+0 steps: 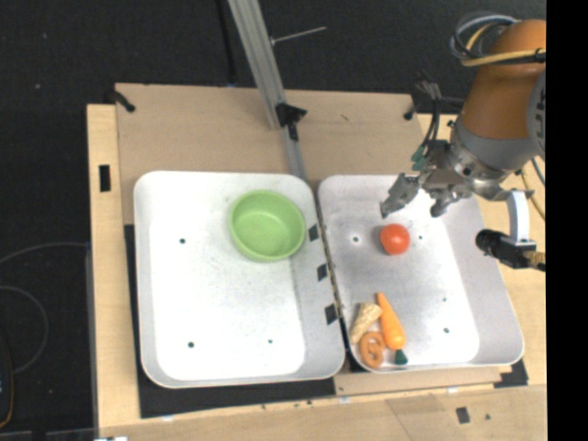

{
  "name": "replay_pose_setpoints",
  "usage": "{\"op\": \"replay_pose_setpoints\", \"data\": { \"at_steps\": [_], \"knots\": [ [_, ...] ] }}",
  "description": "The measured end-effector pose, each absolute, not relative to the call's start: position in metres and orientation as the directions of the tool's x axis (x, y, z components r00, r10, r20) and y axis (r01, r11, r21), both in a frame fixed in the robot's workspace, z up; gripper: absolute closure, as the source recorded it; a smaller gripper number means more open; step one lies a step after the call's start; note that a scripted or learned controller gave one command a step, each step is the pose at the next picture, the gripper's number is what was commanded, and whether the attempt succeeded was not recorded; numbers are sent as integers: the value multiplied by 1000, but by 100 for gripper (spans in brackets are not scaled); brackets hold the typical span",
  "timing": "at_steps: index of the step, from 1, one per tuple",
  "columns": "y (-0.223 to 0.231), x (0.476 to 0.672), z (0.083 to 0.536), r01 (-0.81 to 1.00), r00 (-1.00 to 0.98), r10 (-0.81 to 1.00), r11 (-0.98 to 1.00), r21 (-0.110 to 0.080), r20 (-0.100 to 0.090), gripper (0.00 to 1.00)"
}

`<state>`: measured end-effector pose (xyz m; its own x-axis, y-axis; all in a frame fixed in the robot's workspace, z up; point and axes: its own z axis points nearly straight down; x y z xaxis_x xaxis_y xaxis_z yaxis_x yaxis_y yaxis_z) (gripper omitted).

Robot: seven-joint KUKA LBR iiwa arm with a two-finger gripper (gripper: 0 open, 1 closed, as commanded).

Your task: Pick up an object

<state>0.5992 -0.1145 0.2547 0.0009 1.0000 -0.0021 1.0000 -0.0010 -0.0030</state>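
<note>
We see two white bins side by side on the bench; the left bin (184, 338) holds a green bowl (267, 226) in its upper right part; the right bin (459, 320) holds a small red ball (395, 239) near its upper middle, and a cluster at its lower left corner: an orange carrot (390, 321), a pale beige piece (365, 321) just left of it, and a round orange slice (372, 347) below, all close together or touching. The arm (501, 90) comes in from the upper right of the frame; the gripper (420, 201) hangs above the upper part of the right bin, just above and right of the red ball in the frame; its two fingers (398, 197) are spread apart with nothing between them; whether it touches the bin floor we cannot tell.
</note>
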Motion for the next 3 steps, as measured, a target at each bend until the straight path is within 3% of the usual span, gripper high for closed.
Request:
{"op": "replay_pose_setpoints", "data": {
  "at_steps": [2, 3],
  "knots": [
    [-127, 601, 158, 1000, 2, 1000, -2, -4, -2, 0],
    [-127, 603, 172, 1000, 6, 1000, -6, 4, -1, 100]
  ]
}}
